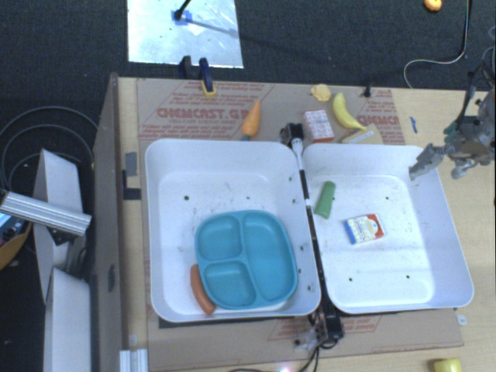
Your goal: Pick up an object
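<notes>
We see the green block (325,199) lying upright-to-left in the right bin (449,231); the pincer (442,160) hangs spread wide, empty.

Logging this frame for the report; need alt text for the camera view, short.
The gripper hangs at the right bin's far right rim, above a green cylinder and a small snack packet. The left bin holds a blue divided plate with a toy sausage beside it.
</notes>
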### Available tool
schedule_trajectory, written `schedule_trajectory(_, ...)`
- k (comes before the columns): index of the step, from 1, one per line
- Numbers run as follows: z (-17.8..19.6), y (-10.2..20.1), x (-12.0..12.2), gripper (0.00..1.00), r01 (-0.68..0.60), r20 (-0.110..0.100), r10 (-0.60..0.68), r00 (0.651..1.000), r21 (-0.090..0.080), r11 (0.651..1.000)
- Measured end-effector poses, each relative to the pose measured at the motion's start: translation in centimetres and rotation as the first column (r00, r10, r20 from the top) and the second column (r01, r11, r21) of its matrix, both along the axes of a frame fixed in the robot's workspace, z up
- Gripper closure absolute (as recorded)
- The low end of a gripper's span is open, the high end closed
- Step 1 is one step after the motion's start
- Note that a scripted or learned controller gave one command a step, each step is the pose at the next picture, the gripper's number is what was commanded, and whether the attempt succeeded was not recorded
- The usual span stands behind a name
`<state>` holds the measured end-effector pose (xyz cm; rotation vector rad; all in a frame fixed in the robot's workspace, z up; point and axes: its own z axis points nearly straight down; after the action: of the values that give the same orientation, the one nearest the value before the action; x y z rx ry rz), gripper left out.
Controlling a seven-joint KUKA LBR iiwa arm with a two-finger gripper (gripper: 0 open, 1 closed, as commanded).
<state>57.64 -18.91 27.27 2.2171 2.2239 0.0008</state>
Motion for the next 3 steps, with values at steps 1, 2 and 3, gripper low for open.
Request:
schedule_trajectory(1, -16.4, 4.3, 0.6, 0.0, -0.005, -0.011, 0.005, 1.0, 0.005, 1.0)
schedule_trajectory(2, -18.5, 9.0, -0.6, 0.0, -0.004, -0.003, 0.004, 1.0, 0.003, 1.0)
schedule_trajectory(3, -17.4, 8.8, -0.5, 1.0, -0.002, 0.001, 0.002, 1.0, 0.0, 1.0)
